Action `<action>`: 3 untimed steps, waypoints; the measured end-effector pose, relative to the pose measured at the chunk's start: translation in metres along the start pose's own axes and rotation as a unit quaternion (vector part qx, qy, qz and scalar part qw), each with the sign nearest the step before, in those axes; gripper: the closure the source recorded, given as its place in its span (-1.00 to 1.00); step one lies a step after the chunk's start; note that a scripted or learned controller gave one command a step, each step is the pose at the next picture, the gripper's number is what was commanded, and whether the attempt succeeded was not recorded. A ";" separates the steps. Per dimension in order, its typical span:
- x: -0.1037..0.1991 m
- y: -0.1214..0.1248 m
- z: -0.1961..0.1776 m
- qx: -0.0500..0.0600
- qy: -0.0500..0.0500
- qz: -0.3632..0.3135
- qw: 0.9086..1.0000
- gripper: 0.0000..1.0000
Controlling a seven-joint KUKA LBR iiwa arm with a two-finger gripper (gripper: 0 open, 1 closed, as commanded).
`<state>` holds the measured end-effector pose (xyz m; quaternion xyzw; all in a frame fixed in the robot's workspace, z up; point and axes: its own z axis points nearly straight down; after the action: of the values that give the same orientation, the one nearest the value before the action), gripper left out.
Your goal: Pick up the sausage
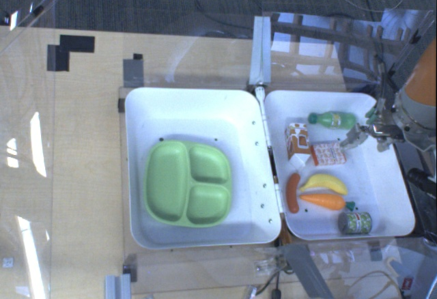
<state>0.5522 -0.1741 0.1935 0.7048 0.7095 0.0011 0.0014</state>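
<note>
Two white bins [136, 154] are sitting on a wooden bench [68, 154] beside dark carpet.
One sausage [293, 193] is lying along the right bin's left wall, beside one banana [324, 183] and one carrot [323, 201]; the gripper [369, 134] is hovering spread, gripping nothing.

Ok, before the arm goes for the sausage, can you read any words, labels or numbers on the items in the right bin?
None can be read as text.
Small orange-and-white carton: printed front, too blurred.
Red-and-white box: printed, too small.
Green plastic bottle: pale label, blurred.
Green-labelled tin can: label print illegible.
Reddish-brown sausage, yellow banana, orange carrot: no markings visible.
</note>
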 end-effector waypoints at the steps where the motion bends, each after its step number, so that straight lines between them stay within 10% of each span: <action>1: 0.071 0.012 0.078 -0.017 -0.003 -0.049 0.999 -1.00; 2: 0.077 -0.040 0.104 -0.006 0.000 0.026 1.000 -1.00; 3: 0.077 -0.002 0.082 -0.001 0.000 0.208 0.978 -1.00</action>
<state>0.5504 -0.0974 0.1111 0.8367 0.5476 0.0023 0.0016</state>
